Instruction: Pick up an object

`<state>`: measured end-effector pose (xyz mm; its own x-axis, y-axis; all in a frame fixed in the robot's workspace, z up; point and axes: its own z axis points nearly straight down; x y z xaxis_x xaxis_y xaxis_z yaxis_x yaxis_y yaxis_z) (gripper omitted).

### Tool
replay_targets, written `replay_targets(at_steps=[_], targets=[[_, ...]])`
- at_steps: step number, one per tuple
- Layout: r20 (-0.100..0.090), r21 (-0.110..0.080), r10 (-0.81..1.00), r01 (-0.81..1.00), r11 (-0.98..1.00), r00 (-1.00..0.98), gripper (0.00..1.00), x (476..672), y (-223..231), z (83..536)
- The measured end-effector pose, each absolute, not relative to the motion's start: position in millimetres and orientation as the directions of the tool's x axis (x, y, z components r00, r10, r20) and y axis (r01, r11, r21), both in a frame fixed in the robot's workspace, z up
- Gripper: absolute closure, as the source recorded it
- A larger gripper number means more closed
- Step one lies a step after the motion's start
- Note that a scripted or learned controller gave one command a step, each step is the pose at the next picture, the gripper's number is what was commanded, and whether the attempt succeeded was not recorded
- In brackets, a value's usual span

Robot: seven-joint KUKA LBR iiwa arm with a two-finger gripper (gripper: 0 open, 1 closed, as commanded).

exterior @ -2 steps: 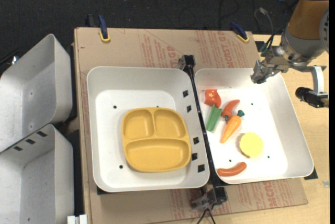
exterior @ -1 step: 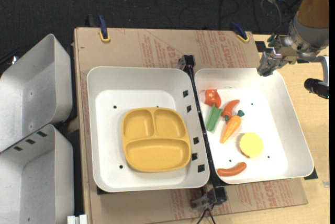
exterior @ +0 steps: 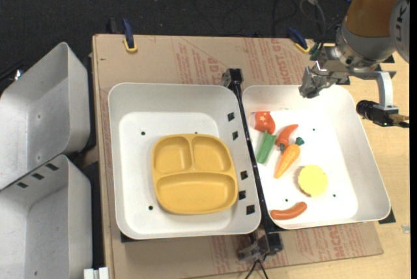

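Bins sit side by side on the table (exterior: 169, 53), which is a brown board with red print. At the far left, off the board, two more white tubs (exterior: 39, 141) stand tilted, one above the other.

The left bin (exterior: 124, 141) holds a yellow tray (exterior: 193, 173) with three compartments, lying flat near the bin's middle. A black divider (exterior: 244, 141) with small clips runs between the two bins.

The right bin (exterior: 355, 167) holds the toy foods. Nearest the divider, a red tomato (exterior: 264, 120) lies at the top, and just below it a green pepper (exterior: 265, 147) points down along the bin's left side. Right of these, a red chilli (exterior: 286, 133) lies slanted, and an orange carrot (exterior: 287, 159) with a small green top lies just below it, also slanted and close beside the pepper. Further right and lower, a yellow disc (exterior: 313, 180) rests flat. Below it, near the bin's front edge, a red sausage (exterior: 288, 210) lies crosswise, apart from the others.

The arm (exterior: 378, 4) reaches in from the upper right, its orange band showing above the grey wrist. The hand (exterior: 314, 88) hangs over the back rim of the right bin, well apart from all the foods and touching none of them. Its dark fingers point down; whether they are spread or pressed together I cannot tell, and nothing shows between them.
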<state>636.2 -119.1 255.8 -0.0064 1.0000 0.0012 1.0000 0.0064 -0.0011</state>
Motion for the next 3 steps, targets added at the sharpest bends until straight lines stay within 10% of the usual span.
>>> replay_targets(at_steps=[3], targets=[[0.000,0.002,1.000,1.000,0.006,-0.006,1.00,646.6,18.3,245.3]])
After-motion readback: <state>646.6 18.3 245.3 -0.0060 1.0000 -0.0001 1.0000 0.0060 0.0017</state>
